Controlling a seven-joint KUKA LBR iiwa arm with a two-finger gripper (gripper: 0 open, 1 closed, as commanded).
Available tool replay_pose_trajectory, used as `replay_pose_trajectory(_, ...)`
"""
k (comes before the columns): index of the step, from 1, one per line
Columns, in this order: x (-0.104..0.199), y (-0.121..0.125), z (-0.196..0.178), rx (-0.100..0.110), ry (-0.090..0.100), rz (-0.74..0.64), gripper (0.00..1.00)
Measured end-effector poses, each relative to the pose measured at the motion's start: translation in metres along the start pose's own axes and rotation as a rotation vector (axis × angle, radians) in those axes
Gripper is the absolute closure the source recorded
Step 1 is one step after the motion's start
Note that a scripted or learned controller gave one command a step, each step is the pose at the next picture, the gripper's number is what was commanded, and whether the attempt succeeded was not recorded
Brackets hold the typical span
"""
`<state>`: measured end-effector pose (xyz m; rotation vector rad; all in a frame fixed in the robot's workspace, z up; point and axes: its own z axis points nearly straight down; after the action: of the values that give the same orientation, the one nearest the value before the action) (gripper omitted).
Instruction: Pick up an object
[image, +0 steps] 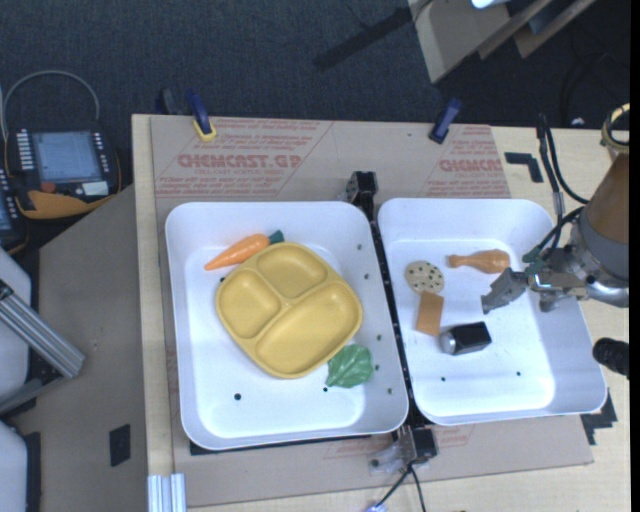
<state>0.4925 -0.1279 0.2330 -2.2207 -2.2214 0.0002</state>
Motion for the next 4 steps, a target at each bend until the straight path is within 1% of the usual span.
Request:
replay_pose_trajectory(1, -0.003, -0.004, 0.044, 0.006, 0.002, 0.001, 0.00)
replay_pose_trajectory(2, 0.001, -0.009, 0.088, 0.006, 0.002, 0.001, 0.00)
replay_pose_trajectory(3, 0.010, -0.008, 0.148, 0.007, 0.003, 0.000, 0.00)
replay_pose_trajectory(4, 0.009, -0.007, 0.135, -0.001, 0.000, 0.001, 1.00)
